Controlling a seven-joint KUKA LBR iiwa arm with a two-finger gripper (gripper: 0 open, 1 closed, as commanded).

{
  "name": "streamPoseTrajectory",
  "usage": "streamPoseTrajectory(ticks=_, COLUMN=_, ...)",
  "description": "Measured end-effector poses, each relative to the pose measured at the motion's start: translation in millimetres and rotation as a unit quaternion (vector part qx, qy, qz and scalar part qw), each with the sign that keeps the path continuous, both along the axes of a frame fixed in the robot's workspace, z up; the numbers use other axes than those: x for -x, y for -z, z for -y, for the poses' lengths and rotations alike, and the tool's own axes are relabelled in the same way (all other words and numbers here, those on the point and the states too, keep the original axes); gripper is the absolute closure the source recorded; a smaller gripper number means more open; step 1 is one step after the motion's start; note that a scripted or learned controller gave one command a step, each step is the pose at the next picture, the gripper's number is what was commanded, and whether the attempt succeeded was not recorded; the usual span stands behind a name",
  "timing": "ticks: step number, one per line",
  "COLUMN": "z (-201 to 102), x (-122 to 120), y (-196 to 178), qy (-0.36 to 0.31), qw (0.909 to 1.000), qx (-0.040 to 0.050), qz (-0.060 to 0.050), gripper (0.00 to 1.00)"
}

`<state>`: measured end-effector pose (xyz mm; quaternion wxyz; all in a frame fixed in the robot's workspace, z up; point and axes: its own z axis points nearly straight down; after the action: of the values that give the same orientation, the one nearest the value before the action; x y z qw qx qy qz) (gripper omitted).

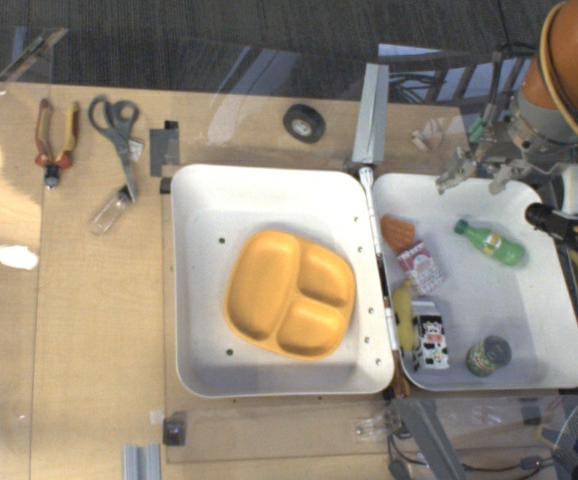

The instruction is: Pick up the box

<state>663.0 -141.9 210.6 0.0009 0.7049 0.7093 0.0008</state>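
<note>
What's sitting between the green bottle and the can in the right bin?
Nothing: in the camera view, bare white bin floor runs from the green bottle down to the can.

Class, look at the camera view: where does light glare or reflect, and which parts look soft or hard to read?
Camera view: a bright glare patch on the bench at left; pale streaky reflections above the left bin; the box is small, its print unreadable.

— Where is the arm (576, 63)?
— At the upper right corner — its orange band and grey wrist hang there, with the gripper (479, 168) below, pointing left.
— And the fingers?
— Too blurred to judge.
</note>
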Motion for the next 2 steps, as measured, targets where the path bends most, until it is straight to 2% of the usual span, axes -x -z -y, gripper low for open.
streamPoseTrajectory(ticks=1, z=-49.2, x=46.3, y=115.9, qy=0.085, qw=0.9964, qx=-0.0006, qz=0.002, gripper=0.00)
streamPoseTrajectory(ticks=2, z=-56.0, x=80.8, y=121.2, qy=0.068, qw=0.9977, qx=0.0002, qz=0.006, gripper=0.00)
